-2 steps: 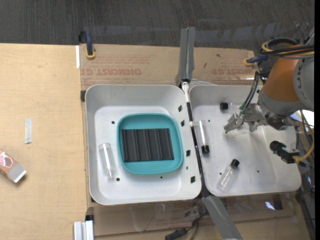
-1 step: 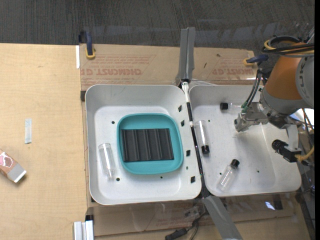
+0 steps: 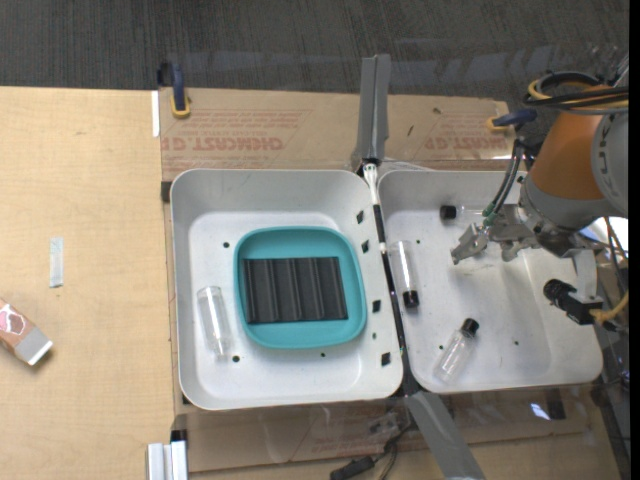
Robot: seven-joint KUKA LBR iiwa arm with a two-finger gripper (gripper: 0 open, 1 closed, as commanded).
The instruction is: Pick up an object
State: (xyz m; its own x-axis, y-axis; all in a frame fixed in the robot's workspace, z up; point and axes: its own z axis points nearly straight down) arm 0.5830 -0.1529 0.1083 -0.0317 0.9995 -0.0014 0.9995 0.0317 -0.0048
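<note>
So on my feed the arm (image 3: 575, 158) comes in from the right and sits over the right bin (image 3: 520, 363), with the tool (image 3: 487, 245) hanging above the bin's upper middle. Its fingers look spread apart with nothing between them, as far as I can make out.

In that right bin I've got a clear tube with a black cap (image 3: 404, 273) lying along the left wall, a small clear vial with a black cap (image 3: 455, 348) tilted near the bottom, and a little black cap (image 3: 448, 211) up near the top, just left of the tool.

The left bin (image 3: 200, 368) has a teal tray with a dark ribbed insert (image 3: 298, 287) in the middle, and a clear vial (image 3: 212, 318) just beside the tray's left edge.

A small pink-and-grey thing (image 3: 20, 334) lies out on the bench (image 3: 80, 188), far left.
</note>
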